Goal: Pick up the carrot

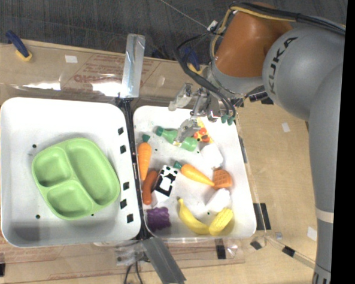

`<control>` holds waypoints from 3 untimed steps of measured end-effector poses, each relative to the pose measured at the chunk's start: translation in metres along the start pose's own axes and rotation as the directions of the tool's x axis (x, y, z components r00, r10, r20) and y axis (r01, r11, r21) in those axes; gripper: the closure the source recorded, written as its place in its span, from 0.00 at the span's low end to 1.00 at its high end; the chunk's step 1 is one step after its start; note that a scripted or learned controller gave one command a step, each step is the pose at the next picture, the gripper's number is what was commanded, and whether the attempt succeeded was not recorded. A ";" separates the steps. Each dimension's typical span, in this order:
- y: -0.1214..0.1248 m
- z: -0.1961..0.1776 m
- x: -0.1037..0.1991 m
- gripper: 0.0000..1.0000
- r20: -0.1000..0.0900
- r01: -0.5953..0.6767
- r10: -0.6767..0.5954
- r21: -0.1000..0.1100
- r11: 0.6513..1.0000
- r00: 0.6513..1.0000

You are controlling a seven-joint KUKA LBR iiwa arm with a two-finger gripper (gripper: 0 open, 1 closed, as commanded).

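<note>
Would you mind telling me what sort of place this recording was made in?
Most likely a robotics lab's pick-and-place bench: a KUKA arm reaches over two white bins, one full of toy food such as a carrot and banana.

A tan wooden bench [283, 175] (taped in places) stands on dark carpet [84, 6].

Hand [187, 133] low over right bin's [243, 172] far edge.
Below it: green bottle [176, 136]; carrot [144, 158] along left wall, another carrot [195, 173] mid-bin; green tray [74, 177] in left bin [16, 128].
</note>
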State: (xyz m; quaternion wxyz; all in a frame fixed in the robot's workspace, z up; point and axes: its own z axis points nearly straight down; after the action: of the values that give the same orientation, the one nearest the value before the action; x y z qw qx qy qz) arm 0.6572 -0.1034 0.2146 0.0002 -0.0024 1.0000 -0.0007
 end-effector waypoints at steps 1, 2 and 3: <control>-0.009 0.093 0.046 0.00 0.019 0.105 -0.105 0.002 0.994 0.994; -0.055 0.104 0.066 0.00 0.033 0.056 -0.056 0.001 0.998 0.998; -0.055 0.090 0.063 1.00 0.037 0.064 -0.064 0.006 0.998 0.997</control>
State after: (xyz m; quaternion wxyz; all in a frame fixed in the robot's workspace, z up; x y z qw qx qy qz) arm 0.5940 -0.1585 0.1244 0.0189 -0.0344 0.9992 -0.0031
